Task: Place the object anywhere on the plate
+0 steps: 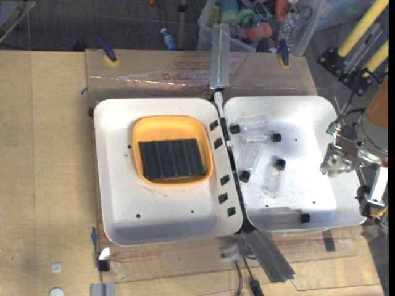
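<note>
A KUKA arm's gripper hangs over the far edge of the right bin, well to the right of the orange plate, on a bench set up for a pick-and-place run. The plate sits in the left bin, apparently put there as the drop target, and a dark ridged slab lies flat across its middle. It leaves only the raised orange rim bare.

To the right of the plate, across the seam where the bins meet, several clear vials with black caps lie scattered on their sides on the floor of the right bin. These appear to be the objects meant for the plate, and none of them is on it yet. The gripper's place on the vials' side, away from the plate, suggests that a pick is being prepared, not a drop.

Much is hard to read. The vials are nearly see-through against the white plastic, so their number and outlines are uncertain; mostly the caps give them away. The gripper is blurred metal partly cut off by the frame's edge, and it is not possible to say whether it is open or closed, or whether it carries anything. Whether the dark slab belongs to the plate or merely rests on it is also unclear.
</note>
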### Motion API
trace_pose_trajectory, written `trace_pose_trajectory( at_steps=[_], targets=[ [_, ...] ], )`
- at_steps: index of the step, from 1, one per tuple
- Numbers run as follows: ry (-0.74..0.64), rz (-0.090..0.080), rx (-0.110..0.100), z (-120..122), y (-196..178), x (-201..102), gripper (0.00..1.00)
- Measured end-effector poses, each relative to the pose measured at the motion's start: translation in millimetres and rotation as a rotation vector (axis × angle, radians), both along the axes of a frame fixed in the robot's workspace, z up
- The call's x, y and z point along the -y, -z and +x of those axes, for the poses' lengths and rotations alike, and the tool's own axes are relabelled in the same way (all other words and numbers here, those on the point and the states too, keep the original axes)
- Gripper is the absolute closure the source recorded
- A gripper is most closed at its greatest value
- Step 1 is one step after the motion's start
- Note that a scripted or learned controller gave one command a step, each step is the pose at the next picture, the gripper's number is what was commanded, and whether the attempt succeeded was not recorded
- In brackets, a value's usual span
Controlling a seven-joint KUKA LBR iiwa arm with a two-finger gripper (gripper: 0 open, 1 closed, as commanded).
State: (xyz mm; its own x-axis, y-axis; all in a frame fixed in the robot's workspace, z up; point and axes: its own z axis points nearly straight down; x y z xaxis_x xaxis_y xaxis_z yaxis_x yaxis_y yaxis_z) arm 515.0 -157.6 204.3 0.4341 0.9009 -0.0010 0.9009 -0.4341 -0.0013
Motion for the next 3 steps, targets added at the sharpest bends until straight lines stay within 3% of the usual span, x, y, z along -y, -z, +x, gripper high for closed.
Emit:
trace_pose_trajectory(
  at_steps=[1, 3],
  targets=[
    [-0.301, -0.002, 0.004, 32.2, -21.3, 9.0, 1.00],
    [-0.674, -0.004, 0.006, 133.1, -44.2, 64.5, 1.00]
  ],
)
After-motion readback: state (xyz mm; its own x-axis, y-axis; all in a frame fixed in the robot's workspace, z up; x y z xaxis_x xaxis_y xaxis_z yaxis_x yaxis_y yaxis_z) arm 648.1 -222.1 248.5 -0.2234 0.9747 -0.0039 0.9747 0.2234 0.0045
